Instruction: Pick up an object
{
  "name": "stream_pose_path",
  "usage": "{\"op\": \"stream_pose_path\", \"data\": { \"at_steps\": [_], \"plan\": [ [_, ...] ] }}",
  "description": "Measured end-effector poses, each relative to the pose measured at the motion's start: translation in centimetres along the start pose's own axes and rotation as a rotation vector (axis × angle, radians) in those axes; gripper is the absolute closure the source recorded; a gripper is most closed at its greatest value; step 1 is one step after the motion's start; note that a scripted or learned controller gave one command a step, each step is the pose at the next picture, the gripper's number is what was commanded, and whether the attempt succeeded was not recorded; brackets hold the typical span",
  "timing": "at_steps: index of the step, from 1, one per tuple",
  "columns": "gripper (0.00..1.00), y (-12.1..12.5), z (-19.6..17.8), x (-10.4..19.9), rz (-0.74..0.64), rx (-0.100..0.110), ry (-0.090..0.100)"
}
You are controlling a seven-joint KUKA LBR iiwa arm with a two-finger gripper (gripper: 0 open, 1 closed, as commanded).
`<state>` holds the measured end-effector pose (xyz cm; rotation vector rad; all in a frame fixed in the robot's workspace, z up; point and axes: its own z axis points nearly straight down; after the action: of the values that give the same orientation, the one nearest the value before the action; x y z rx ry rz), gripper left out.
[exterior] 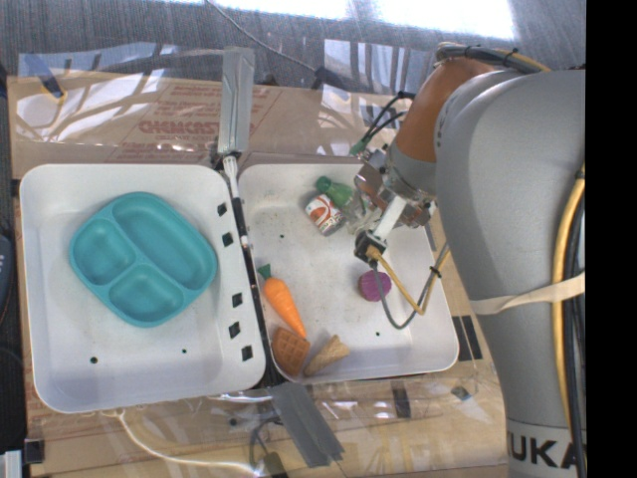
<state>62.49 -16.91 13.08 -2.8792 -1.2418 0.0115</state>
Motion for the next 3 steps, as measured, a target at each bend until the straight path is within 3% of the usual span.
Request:
{"op": "stream_pose_path", "data": {
  "at_steps": [1,2,3],
  "plan": [
    [1.00,-2.5,-3.2,3.5,0.448,-0.002,0.002],
    [1.00,0.3,-5.8,-0.8,0.606,-0.002,0.002],
    [1.00,1.0,-8.6,-4.5,0.608,-0.005,0.004]
  ]
}}
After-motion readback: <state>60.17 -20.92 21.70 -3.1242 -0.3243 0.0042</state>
